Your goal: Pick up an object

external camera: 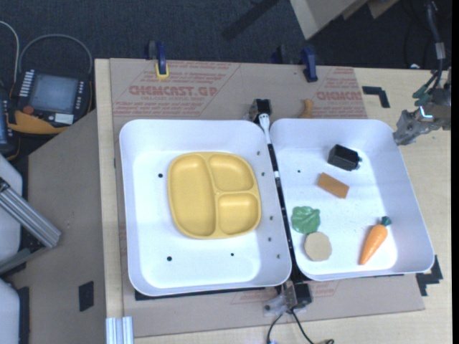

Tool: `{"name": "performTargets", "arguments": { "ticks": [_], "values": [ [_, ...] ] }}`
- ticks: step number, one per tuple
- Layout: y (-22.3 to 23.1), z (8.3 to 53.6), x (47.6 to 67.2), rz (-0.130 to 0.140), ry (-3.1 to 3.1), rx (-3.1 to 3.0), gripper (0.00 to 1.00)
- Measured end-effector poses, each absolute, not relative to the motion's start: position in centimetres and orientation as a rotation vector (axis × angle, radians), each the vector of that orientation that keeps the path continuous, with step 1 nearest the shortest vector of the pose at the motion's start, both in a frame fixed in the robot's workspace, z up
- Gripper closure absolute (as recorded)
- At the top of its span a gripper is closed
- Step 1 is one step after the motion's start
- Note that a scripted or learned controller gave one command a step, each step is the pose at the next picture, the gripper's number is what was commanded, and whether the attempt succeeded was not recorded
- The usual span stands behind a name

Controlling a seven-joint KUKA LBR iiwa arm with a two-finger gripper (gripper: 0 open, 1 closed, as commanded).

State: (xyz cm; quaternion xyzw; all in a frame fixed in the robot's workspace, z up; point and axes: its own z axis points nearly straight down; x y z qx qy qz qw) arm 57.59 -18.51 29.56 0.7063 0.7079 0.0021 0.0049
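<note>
two white bins (143, 213), hand (410, 125) half cut off beyond the right bin's (409, 192) corner, its state unclear

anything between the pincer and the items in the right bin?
Nothing visible. The pincer sits at the right bin's far right corner, outside the rim. The black block, brown block and carrot lie apart on open floor.
</note>
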Motion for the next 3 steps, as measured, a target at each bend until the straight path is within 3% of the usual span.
{"name": "performTargets", "arguments": {
  "ticks": [3],
  "values": [
    [-3.1, 26.0, 54.8, -0.003, 2.230, 2.219, 1.00]
  ]
}}
